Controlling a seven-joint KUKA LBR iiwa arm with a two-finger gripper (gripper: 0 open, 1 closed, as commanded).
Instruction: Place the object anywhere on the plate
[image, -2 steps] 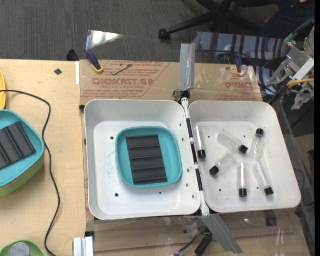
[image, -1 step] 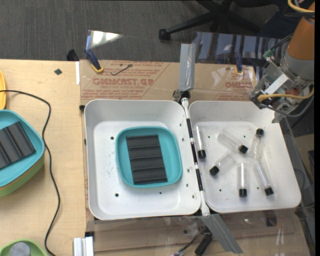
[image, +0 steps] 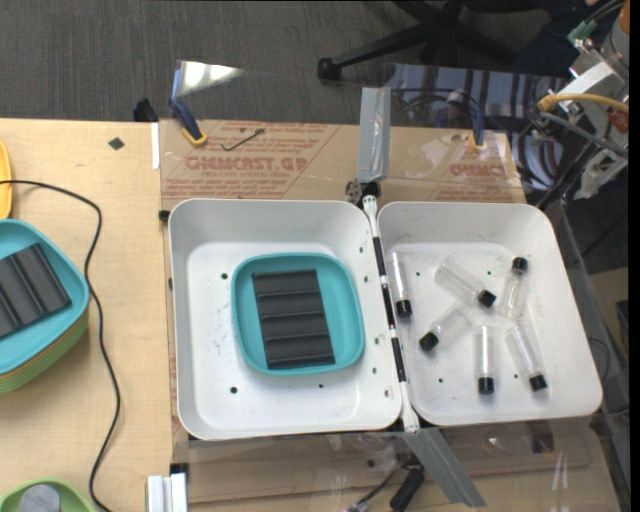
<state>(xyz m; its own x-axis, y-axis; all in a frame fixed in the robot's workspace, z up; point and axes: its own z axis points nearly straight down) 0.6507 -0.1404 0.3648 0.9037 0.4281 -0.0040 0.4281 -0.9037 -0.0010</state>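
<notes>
A teal plate (image: 345, 320) with rounded corners lies in the middle of the left white bin (image: 200, 400). A dark grey ridged pad (image: 292, 318) rests on it. Several clear plastic vials with black caps lie scattered in the right white bin (image: 560, 400). One vial (image: 399, 282) lies along that bin's left wall, another (image: 447, 326) near the centre, and a third (image: 525, 356) towards the right. Part of the arm's cabling and hardware (image: 596, 70) shows at the top right corner, well above and behind the right bin.
A stack of teal plates (image: 40, 335) with a dark pad sits at the left edge of the bench. A black cable (image: 100, 330) runs past it. Printed cardboard (image: 260, 160) and clamps lie behind the bins. A divider ridge (image: 382, 290) separates the two bins.
</notes>
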